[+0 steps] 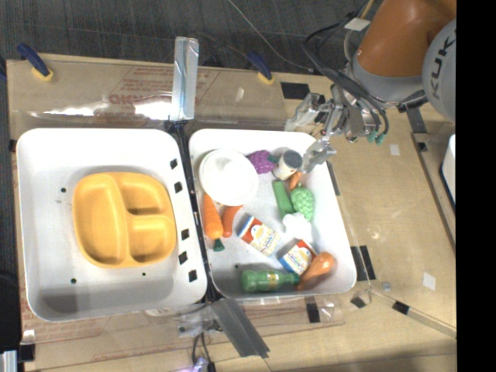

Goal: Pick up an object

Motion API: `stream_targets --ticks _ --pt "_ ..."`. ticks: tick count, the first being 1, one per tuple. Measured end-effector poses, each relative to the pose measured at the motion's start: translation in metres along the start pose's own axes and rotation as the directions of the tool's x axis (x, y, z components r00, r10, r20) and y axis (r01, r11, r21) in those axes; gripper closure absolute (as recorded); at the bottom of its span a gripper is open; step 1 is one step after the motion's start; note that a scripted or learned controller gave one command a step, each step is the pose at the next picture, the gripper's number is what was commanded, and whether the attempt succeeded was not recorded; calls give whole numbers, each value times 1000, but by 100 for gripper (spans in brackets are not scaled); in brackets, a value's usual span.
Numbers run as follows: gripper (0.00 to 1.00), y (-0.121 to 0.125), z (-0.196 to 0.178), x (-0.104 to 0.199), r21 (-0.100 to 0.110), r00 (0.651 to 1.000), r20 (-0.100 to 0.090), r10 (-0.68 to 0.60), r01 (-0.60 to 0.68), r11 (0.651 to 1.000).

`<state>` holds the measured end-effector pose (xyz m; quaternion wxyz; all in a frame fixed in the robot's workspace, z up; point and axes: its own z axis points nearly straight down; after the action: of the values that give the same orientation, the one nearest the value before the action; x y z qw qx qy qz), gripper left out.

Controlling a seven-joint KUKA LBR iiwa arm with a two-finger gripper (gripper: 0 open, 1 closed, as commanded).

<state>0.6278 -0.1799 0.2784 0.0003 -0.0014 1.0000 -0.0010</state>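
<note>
Camera view is showing you, nearest, a glossy green bottle [267, 279] lying lengthwise along the right bin's [347, 242] front wall. Farther back, a small round-topped jar [290, 161] is sitting just left of and below the gripper [319, 152], the likeliest pick. You cannot tell whether the gripper is spread or closed.

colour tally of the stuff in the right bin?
White: 1, round lid or bowl
Purple: 1, grapes
Orange: 3, two carrots, one piece at the front
Green: 3, bottle, pickle, bumpy piece
Printed cartons: 2
Small jar: 1
Total: 11
</note>
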Motion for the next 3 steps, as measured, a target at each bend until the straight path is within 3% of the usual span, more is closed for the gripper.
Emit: stream_targets --ticks 1,2,3 --pt "0 -24 126 75 -4 998 -10 65 -65 998" --pt "0 4 179 73 1 972 9 235 -235 972" --pt "0 76 183 92 -2 906 2 424 -424 906"
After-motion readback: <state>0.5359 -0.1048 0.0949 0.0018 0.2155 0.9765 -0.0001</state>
